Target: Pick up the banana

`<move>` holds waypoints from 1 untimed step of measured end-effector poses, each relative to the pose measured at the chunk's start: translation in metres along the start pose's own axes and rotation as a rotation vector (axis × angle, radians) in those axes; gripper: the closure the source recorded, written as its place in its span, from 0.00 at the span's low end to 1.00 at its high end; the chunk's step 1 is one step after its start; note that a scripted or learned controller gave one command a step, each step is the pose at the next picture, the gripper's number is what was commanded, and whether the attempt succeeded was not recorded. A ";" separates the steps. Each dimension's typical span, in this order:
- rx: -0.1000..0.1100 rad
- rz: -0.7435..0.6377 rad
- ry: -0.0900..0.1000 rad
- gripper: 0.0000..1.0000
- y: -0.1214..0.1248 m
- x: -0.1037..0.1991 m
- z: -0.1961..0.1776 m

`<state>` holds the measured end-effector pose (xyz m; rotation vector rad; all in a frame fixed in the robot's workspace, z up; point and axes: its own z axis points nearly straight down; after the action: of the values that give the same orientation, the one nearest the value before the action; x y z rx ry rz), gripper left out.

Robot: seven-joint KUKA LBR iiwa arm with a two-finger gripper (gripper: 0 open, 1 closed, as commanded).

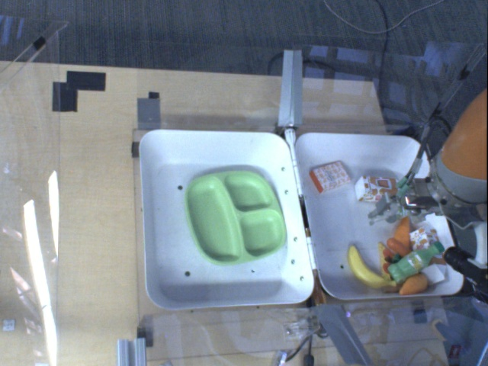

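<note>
The yellow banana (pixel 365 268) lies curved on the floor of the right bin (pixel 335 227), near its front edge, with one end tucked against a pile of items. My gripper (pixel 386 210) hangs over the right bin, behind the banana and to its right, well apart from it. Nothing of the banana is between its fingertips. The grey arm with its orange band (pixel 468 148) comes in from the right edge.
Beside the banana lie a green packet (pixel 415 261), orange carrot-like pieces (pixel 397 241) and a white wrapper (pixel 422 239). Two snack packets (pixel 330 177) (pixel 376 187) lie farther back. The left bin (pixel 160 204) holds a green divided plate (pixel 235 216).
</note>
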<state>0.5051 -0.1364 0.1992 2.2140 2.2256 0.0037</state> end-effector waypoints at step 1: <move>-0.010 -0.058 -0.001 0.00 -0.012 0.047 0.110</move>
<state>0.4936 -0.0895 0.0891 2.1430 2.2835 0.0136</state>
